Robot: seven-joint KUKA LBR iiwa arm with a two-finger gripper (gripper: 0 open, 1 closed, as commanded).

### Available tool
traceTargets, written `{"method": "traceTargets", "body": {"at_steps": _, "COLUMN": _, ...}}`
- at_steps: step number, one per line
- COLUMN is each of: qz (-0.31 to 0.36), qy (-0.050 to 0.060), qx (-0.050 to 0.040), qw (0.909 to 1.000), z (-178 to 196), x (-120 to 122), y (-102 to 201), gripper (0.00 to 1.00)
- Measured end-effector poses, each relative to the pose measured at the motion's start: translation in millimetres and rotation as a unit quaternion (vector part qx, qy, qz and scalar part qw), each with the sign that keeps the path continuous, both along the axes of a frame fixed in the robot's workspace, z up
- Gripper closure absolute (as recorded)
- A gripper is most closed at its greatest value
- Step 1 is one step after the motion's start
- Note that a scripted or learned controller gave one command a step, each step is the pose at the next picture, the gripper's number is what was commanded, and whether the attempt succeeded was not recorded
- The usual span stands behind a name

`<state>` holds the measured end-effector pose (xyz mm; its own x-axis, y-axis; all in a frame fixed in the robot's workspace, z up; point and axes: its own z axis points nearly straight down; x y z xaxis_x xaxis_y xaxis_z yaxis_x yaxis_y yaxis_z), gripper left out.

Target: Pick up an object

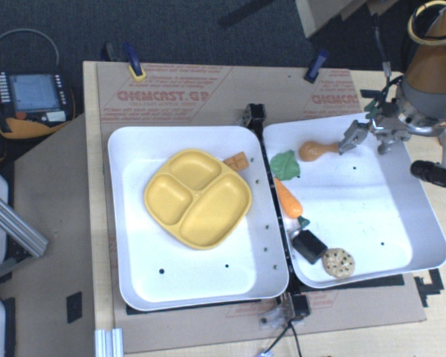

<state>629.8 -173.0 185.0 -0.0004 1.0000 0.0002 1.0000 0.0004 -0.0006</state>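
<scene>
Left bin [134, 266] has one yellow divided plate [198, 198] and one small brown block [236, 161]. Right bin [401, 222] has five things: a wooden spoon [317, 151], green leaf [285, 164], carrot [288, 198], black block [309, 245] and cookie [337, 262]. Gripper [366, 137] sits spread apart with nothing in it, right at the spoon's handle end.

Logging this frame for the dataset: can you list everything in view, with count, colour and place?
bins: 2, white, side by side on the bench
divided plate: 1, yellow, left bin
small block: 1, brown, left bin, at the plate's far right edge
spoon-like piece: 1, tan, right bin, far side
leaf-like piece: 1, green, right bin, left wall
carrot: 1, orange, right bin, left wall
black block: 1, black, right bin, near left
cookie: 1, tan, speckled, beside black block
clamps: 2, blue, board's far edge
handheld screen unit: 1, far left
gripper: 1, grey, above right bin's far right
</scene>
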Motion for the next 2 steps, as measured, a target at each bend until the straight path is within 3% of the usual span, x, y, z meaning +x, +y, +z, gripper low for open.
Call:
{"method": "traceTargets", "body": {"at_steps": 1, "qz": 0.0, "qy": 0.003, "qx": 0.0008, "qw": 1.0, "z": -64.1, "x": -0.6, "y": 2.5, "gripper": 0.0}}
{"method": "traceTargets", "body": {"at_steps": 2, "qz": 0.0, "qy": -0.005, "qx": -0.0031, "qw": 1.0, "z": -93.9, "x": 3.1, "y": 0.0, "gripper": 0.0}}
